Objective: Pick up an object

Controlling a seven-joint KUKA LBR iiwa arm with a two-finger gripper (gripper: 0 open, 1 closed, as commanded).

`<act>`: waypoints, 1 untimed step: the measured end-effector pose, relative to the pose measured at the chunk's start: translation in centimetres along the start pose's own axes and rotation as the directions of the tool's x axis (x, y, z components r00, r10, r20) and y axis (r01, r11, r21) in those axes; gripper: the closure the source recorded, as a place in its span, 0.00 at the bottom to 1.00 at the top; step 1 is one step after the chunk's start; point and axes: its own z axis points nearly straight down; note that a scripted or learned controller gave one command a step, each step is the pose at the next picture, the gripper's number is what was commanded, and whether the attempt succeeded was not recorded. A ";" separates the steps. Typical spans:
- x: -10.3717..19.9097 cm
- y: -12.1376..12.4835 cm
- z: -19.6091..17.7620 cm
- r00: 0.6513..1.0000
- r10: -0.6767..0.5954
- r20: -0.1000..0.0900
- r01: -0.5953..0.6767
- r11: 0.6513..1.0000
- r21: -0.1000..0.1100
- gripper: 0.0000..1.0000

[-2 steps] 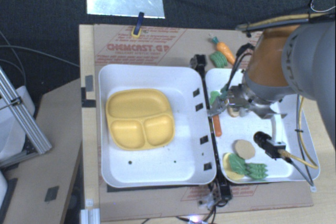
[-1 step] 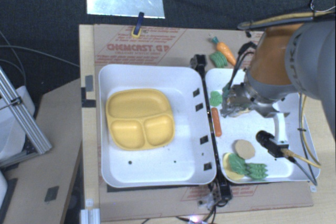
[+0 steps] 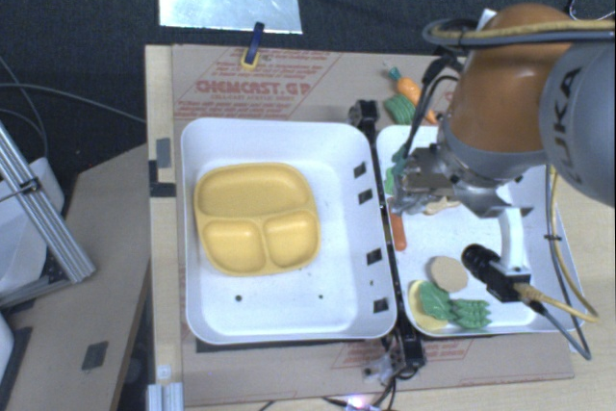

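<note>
Green toy (image 3: 454,308) in right bin (image 3: 539,318)

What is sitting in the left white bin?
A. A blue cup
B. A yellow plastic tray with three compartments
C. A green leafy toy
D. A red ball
B: the yellow plastic tray with three compartments lies flat in the left white bin; the green leafy toy is in the right one.

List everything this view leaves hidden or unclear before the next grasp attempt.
- Gripper: the arm's own bulk covers it from above, so its state and any contents cannot be read.
- Right bin: the arm hides its upper half.
- Orange toy at that bin's top edge: partly behind the arm and a cable.
- Green item and tan disc: too small to identify.
</note>
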 end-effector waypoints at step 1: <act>1.6 0.7 -9.4 1.000 0.004 0.002 -0.004 1.000 -0.002 1.00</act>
